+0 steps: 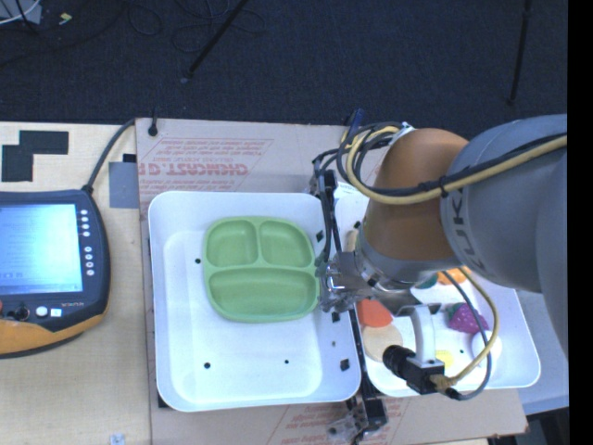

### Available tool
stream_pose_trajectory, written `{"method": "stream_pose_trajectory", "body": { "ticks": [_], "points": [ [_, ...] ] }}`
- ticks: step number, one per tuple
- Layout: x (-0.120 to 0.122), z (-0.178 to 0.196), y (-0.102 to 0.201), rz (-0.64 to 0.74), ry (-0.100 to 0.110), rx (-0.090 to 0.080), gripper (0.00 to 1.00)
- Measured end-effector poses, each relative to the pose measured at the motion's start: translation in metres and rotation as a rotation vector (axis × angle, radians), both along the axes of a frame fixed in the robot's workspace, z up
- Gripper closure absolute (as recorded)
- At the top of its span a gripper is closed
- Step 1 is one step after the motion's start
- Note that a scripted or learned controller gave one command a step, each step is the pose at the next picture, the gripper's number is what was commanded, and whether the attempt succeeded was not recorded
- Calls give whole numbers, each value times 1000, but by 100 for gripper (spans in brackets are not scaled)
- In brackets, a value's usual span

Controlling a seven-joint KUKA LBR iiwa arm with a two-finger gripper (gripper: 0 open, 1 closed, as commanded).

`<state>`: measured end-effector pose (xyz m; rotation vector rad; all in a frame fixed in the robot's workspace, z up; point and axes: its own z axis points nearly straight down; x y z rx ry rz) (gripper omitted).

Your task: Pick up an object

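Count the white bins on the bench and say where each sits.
2. The left bin holds a green divided plate. The right bin lies under the arm, which hides much of it.

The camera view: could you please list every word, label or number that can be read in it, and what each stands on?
Red print on the cardboard sheet behind the bins: upside down and blurred, not readable.
Red print on the cardboard's front edge: also too blurred to read.
Pendant screen: lit, but its contents are too small to read.
Green tray and left bin: no text seen.
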<state>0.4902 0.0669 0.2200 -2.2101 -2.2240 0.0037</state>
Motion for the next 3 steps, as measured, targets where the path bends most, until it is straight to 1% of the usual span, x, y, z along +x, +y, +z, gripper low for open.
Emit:
{"method": "stream_pose_trajectory", "body": {
  "ticks": [1, 2, 3],
  "points": [
    [-3, -3, 17, -4, 0, -2, 100],
    [0, 12, 28, -4, -2, -3, 100],
    [0, 16, 19, -6, -3, -3, 100]
  ]
}}
